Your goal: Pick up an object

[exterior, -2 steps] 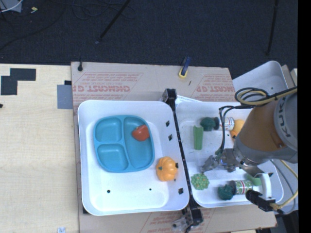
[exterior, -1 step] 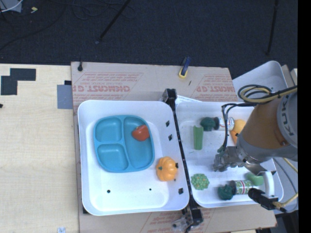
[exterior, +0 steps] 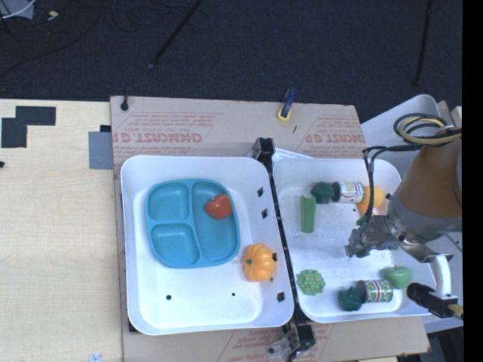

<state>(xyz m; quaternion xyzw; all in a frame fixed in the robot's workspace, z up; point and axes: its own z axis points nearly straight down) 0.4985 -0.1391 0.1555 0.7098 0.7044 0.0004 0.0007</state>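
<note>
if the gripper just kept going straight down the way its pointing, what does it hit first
Most likely the bare white floor of the right bin. The gripper hangs over an open patch between the green block and the lower bottle, though depth is hard to judge.

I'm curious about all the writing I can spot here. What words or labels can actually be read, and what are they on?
Red print on the cardboard sheet under the bins: upside down and repeated, too blurred to read reliably.
Label on the upper bottle: too small to read.
Label on the lower bottle: too small to read.
</note>
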